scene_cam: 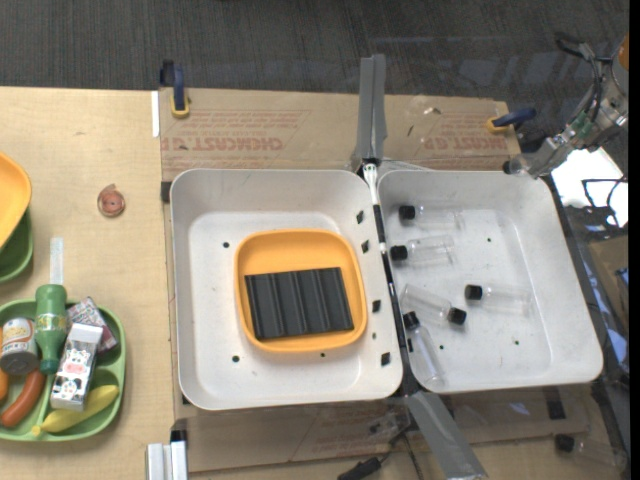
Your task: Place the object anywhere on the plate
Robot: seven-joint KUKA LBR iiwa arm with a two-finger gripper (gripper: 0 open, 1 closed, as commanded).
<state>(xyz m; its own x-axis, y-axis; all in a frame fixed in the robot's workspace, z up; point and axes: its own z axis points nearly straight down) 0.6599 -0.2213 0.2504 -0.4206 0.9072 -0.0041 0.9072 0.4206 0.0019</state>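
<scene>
Two white bins side by side on a wooden surface (90, 138), seen from above at a slant.

Left bin (195, 298): an orange plate (300, 253) near centre, bearing a black ribbed rectangular object (300, 302) that lies flat within the plate's rim. Right bin (540, 268): several clear plastic vials with black caps (445, 308), scattered and lying on their sides, well apart from the plate. Arm (600, 88) at the upper right edge, beyond the right bin's far corner; pincer (530, 160) just over that corner, too small and blurred to tell whether released or clenched. On the surface at left: a green tray (105, 393) of toy food, including a green bottle (50, 326).
</scene>
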